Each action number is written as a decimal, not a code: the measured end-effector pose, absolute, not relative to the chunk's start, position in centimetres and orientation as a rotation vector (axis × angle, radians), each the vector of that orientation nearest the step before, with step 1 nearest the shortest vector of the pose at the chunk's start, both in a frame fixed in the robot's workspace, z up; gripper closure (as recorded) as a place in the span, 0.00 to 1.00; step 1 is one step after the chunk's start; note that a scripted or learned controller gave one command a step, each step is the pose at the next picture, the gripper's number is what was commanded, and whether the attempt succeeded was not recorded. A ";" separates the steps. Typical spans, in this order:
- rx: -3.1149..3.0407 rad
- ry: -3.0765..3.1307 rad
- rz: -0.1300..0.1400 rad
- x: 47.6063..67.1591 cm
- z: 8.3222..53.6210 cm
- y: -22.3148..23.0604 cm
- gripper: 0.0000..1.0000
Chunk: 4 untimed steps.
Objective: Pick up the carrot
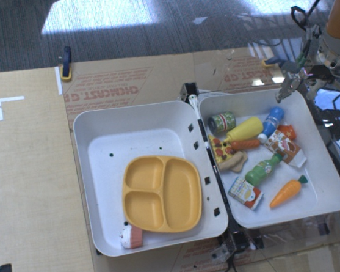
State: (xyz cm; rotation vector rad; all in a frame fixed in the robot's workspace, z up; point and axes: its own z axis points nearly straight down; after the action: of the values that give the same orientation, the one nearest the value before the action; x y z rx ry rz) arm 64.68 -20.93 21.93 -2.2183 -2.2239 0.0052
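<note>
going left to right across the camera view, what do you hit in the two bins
Small pink-and-white toy → yellow divided plate → green can → small carton → green bottle → carrot; the tool hangs over the right bin's far right corner.

There is one camera. It sits high above the counter (30, 199) and looks down at a slant, so the far edge and a strip of dark floor (143, 18) show at the top. It is far enough back to take in both white bins whole: the left bin (94, 172) near the middle of the picture and the right bin (327, 162) beside it. The arm (332, 51) comes in at the upper right corner.
</note>
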 end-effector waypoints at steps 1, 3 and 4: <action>-2.142 -2.299 0.005 59.7 22.5 -22.3 0.00; -1.974 -2.437 -0.010 49.0 9.1 -21.7 0.00; -1.953 -2.457 0.001 47.8 9.1 -16.0 0.00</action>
State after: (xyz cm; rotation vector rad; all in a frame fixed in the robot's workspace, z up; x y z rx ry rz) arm 47.79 -15.99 9.11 -1.9531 -2.4567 0.0011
